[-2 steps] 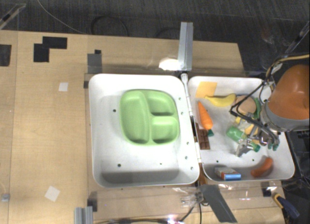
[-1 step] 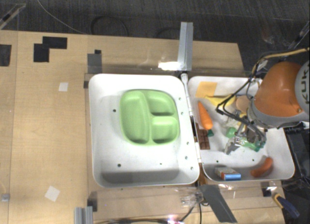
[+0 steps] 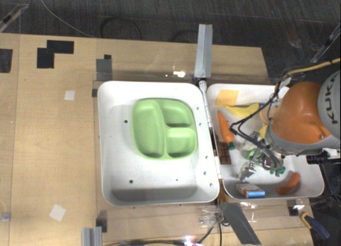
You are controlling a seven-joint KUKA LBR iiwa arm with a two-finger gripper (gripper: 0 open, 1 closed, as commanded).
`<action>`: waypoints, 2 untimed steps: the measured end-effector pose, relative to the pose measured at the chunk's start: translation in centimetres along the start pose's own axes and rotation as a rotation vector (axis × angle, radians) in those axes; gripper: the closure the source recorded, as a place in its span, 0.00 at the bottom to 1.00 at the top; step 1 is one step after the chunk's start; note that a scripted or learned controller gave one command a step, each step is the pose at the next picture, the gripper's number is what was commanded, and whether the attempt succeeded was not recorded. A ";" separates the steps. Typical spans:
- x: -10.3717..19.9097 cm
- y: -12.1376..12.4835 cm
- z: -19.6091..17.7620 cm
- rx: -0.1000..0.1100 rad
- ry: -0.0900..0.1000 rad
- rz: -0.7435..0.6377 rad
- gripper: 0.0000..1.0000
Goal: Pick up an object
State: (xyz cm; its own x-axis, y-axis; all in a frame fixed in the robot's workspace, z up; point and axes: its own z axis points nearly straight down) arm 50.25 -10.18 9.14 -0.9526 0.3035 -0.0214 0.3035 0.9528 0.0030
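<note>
My gripper (image 3: 248,171) hangs low inside the right bin (image 3: 314,189), near its front half, with the orange-banded wrist above it. Its tips point toward the bin floor just above a small grey and blue block (image 3: 251,191). A brown sausage-shaped piece (image 3: 288,183) lies to the right of the gripper. An orange carrot-like piece (image 3: 224,126) lies along the bin's left wall, and yellow pieces (image 3: 233,101) sit at the back. I see nothing between the fingers.
The left bin (image 3: 114,181) holds a green divided tray (image 3: 163,128). A dark strip (image 3: 224,154) lies by the wall between the bins. Metal brackets stand at the back (image 3: 203,50) and front (image 3: 240,226) of the bins. Black cables loop around the wrist.
</note>
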 end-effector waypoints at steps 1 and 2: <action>-1.9 1.2 0.1 0.001 0.006 0.173 0.00; 1.1 0.6 0.0 -0.002 -0.004 0.110 0.00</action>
State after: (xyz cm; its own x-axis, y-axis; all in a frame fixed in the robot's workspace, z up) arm 49.42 -9.31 9.14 -0.9136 0.4058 -0.0246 0.4058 0.9140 0.0071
